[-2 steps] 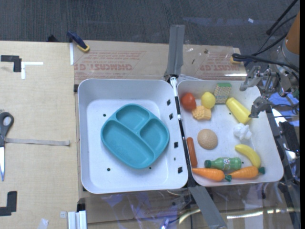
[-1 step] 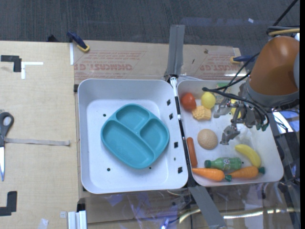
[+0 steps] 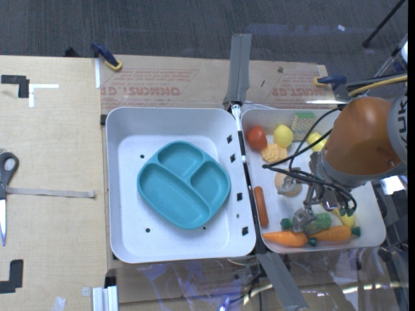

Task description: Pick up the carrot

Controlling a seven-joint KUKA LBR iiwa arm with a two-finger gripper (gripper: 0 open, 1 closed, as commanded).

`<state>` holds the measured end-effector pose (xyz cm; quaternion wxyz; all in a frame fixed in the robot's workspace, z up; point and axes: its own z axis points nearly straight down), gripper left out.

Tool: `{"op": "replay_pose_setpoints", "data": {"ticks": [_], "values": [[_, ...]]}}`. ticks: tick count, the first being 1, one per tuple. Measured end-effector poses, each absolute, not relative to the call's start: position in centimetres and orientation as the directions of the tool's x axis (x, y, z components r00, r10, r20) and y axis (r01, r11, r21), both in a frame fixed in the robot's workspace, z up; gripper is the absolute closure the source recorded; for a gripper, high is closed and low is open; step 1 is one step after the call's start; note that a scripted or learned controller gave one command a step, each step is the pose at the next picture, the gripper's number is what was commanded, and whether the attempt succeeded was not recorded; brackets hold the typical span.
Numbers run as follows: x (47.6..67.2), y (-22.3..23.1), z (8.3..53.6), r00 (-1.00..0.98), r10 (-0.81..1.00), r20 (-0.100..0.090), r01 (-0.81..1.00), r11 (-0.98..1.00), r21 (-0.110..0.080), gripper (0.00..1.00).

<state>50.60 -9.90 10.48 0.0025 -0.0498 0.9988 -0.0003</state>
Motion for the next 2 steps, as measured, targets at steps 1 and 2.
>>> {"op": "replay_pose_setpoints", "data": {"ticks": [1, 2], "values": [[48.5, -4.3, 20.3, -0.979, -0.205, -0.005, -0.205, 0.979, -0.001, 0.00], [48.4, -4.5, 19.2, -0.912, -0.409, -0.002, -0.409, 0.912, -0.001, 0.00]]}}
